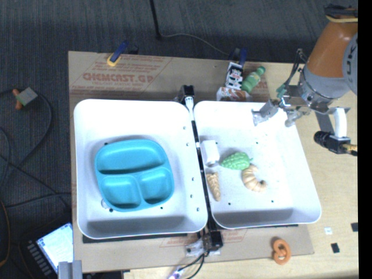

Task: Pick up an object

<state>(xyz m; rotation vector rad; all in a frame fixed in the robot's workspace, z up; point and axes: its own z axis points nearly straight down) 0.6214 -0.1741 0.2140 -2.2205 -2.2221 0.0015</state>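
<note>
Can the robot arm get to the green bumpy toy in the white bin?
Probably yes. The green bumpy toy lies in the open in the right bin, with nothing on top. The pincer hangs over that bin's far edge. A croissant toy sits close beside it, which might crowd the grab.

In the right bin (290, 173), four small things lie loose near its left side. A short white cylinder (209, 153) lies just beside the wall that divides the bins. To its right sits a green, bumpy, leaf-shaped toy (235, 161), lying flat with its pointed end toward the cylinder. Touching the green toy's lower right edge is a pale tan croissant-shaped piece (253, 178), curled, with a darker tip. Below the cylinder, a slim tan ridged piece (213, 185) lies lengthwise along the dividing wall, apart from the croissant
</note>
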